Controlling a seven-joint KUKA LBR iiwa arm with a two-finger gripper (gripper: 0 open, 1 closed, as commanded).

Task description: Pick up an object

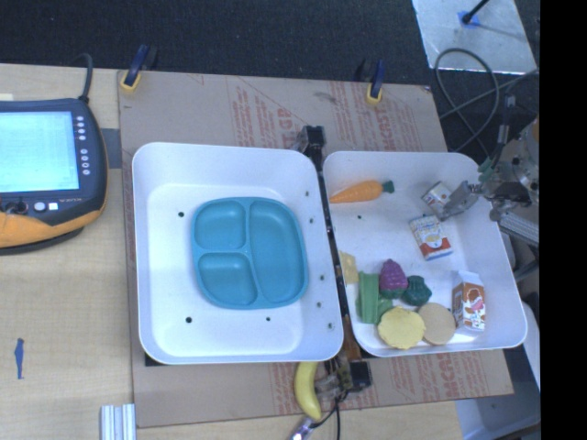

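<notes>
The right bin [417, 168] holds several toy foods. An orange carrot [365, 191] lies at its back left. A small red and white carton [431, 238] sits in the middle, and a second carton [469, 305] lies by the right wall. At the front are purple grapes [393, 275], green pieces [371, 298], a yellow disc [401, 328] and a tan disc [437, 324]. My gripper [448, 200] reaches in from the right edge, low over the bin's back right, just above the middle carton. A small grey and white object [435, 193] lies at its tip.
The left bin [156, 273] holds a blue divided plate [249, 250]. A banana [309, 390] lies on the cardboard in front of the bins. A tablet controller [46, 168] sits at the far left. Cables and arm hardware [514, 168] crowd the right side.
</notes>
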